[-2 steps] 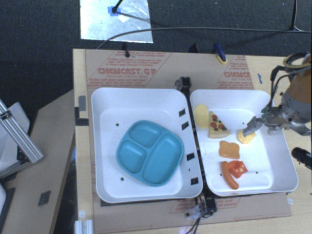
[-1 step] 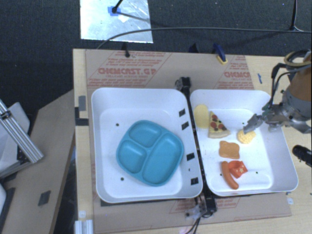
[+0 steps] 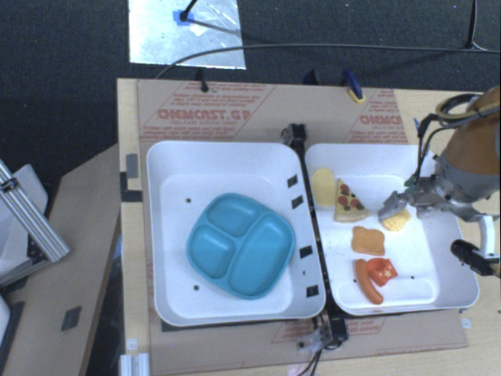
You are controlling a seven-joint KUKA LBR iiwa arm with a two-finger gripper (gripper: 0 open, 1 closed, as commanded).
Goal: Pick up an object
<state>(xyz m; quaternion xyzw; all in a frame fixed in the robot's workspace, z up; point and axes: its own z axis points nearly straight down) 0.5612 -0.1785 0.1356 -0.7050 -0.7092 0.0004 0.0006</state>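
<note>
The right bin (image 3: 450, 284) holds several toy foods: a pale yellow piece (image 3: 323, 186), a pizza slice (image 3: 348, 200), an orange piece (image 3: 368, 241), a red piece (image 3: 383, 271) and a sausage (image 3: 369, 285). A small yellow piece (image 3: 398, 222) lies near the bin's middle right. My gripper (image 3: 391, 207) reaches in from the right and sits low, right at the upper left edge of that yellow piece. The arm (image 3: 470, 159) covers the bin's right rear corner.
The left bin (image 3: 168, 210) carries a blue divided plate (image 3: 240, 245). A black divider with clips (image 3: 305, 210) runs between the bins. Cables (image 3: 438, 124) loop near the arm. Bare bin floor lies at the front right (image 3: 430, 265).
</note>
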